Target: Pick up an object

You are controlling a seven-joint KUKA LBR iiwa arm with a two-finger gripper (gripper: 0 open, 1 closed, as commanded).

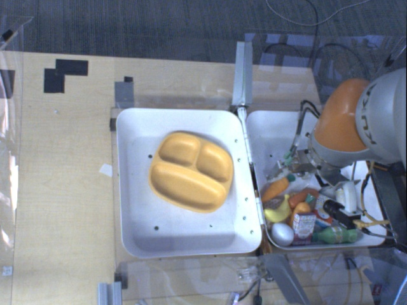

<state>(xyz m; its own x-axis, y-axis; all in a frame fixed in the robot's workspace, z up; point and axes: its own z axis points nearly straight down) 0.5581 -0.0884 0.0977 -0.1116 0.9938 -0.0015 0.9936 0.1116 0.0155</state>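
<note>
Pale wooden bench (63, 170); glossy rounded yellow tray (191, 171); gripper (294, 164) state unclear.

Light wooden bench (63, 170) before dark grey carpet (127, 11)

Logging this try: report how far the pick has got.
Done: the arm has reached over the right bin, and the gripper is down among the toy food, near the carrot. In hand: nothing visibly held. Left: grasp and lift something. The yellow tray lies in the left bin.
</note>
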